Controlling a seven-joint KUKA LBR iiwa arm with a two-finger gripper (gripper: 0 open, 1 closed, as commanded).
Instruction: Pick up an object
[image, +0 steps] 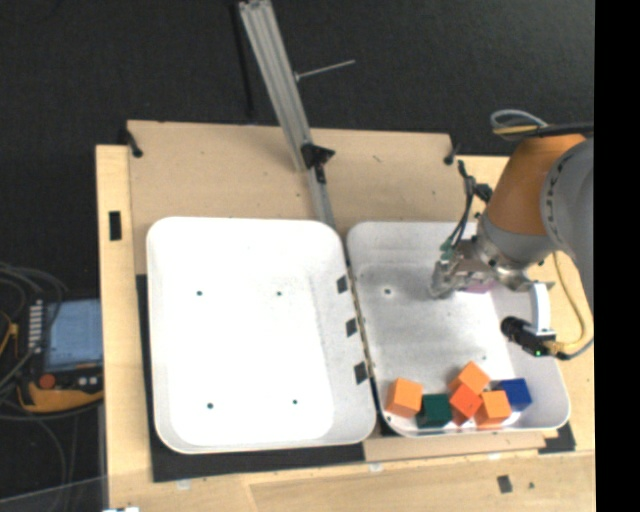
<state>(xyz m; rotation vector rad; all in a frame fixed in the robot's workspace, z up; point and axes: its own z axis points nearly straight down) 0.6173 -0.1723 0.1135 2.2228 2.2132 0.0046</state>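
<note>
Six small blocks (455, 398) huddle at the right bin's (400, 250) near edge, light and rigid, graspable across flat sides; my gripper's (447, 277) spread I cannot tell.

A pale wooden desk (230, 170) stood on a dark, speckled floor (120, 60). A grey metal pole (285, 95) slanted in from the top and met the desk near the middle of its far edge, fixed with a small black clamp (318, 155). Off the desk's left edge, black cables (20, 290) trailed on the floor beside a blue-screened handheld unit (70, 345) with an orange base. The light was even, with only soft shadows.
</note>
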